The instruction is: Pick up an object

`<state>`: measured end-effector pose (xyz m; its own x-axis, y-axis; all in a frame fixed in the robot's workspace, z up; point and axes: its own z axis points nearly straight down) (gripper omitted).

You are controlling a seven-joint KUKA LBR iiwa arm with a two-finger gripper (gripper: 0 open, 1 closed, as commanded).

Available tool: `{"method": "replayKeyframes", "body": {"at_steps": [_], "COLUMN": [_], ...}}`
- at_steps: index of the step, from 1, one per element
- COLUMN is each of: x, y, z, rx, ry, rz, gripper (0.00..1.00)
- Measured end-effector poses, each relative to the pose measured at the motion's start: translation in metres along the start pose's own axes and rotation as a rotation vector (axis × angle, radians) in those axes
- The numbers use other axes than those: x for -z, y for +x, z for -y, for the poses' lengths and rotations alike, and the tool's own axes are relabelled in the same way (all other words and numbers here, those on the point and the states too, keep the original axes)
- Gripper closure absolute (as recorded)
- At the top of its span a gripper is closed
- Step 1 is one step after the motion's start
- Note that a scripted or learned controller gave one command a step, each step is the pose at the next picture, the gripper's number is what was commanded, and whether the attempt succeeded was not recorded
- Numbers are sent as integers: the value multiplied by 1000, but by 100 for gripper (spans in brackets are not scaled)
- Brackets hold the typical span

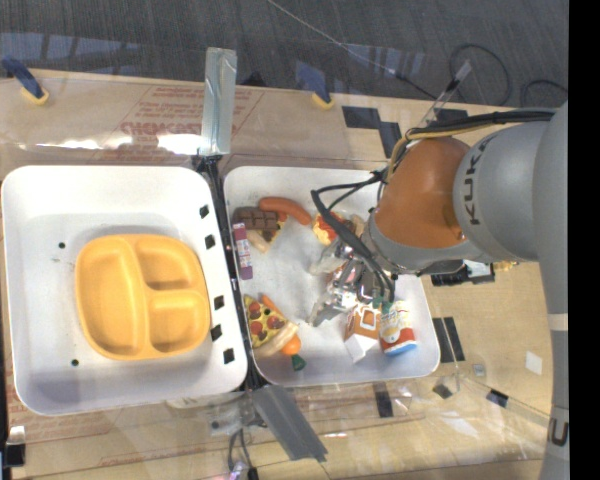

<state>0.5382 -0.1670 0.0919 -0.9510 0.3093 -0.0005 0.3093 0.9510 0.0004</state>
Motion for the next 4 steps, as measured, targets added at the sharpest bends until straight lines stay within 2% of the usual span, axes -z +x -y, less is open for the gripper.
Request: {"method": "replayKeyframes", "body": {"at_steps": [1, 2, 3, 4], "x": [0, 10, -1, 0], "y": [45, 44, 47, -13], "z": [-3, -5, -47, -55], "rx": [-117, -109, -498, -589], "ry": [0, 0, 0, 1], "rz": [-2, 1, 0, -1], "gripper": [0, 100, 100, 100]}}
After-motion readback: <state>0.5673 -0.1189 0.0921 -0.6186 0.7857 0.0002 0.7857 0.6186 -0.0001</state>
